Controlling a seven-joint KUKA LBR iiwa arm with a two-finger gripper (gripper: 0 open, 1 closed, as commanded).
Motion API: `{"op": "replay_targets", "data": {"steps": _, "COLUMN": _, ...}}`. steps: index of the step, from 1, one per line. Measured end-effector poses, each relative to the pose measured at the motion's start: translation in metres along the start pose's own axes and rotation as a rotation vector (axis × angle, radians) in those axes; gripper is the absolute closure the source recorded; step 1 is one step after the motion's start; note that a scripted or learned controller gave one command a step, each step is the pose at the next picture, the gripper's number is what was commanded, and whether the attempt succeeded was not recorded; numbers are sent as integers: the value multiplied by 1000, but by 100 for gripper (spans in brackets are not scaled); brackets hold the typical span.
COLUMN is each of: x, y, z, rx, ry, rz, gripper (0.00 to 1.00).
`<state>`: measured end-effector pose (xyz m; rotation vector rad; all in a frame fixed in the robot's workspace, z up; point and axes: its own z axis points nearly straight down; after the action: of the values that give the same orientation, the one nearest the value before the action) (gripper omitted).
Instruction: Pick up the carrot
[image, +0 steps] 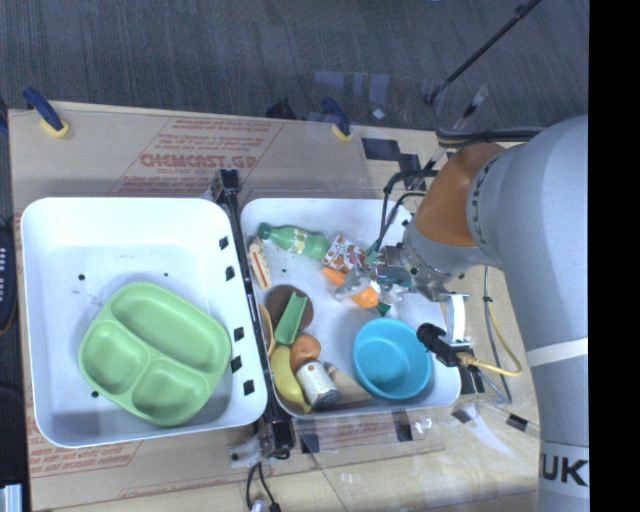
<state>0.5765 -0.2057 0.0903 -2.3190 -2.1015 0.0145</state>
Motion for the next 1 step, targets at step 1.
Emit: {"op": "replay_targets", "data": {"steps": 1, "x": 1, "y": 0, "z": -10, "rx": 5, "ry": 2, "rz": -9, "gripper": 100}}
